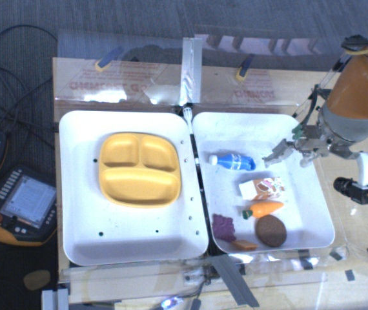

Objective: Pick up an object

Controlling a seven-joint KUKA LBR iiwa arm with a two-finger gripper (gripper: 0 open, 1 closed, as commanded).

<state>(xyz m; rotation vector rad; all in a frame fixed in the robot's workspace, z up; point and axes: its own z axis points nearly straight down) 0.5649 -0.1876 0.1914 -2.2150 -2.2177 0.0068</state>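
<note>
Hovering over right bin's point(313, 192) far-right rim, gripper point(290, 152) spread open, gripping nothing; blue bottle point(234, 162) near.

Bright, even overhead light, soft shadows, glare on the white bins point(68, 173), slight overall blur.

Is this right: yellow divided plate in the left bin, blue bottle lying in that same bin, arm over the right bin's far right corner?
One thing is off. The blue bottle lies in the right bin, not with the yellow divided plate in the left bin. The camera view shows it. The rest holds: the gripper is over the right bin's far right corner.
</note>
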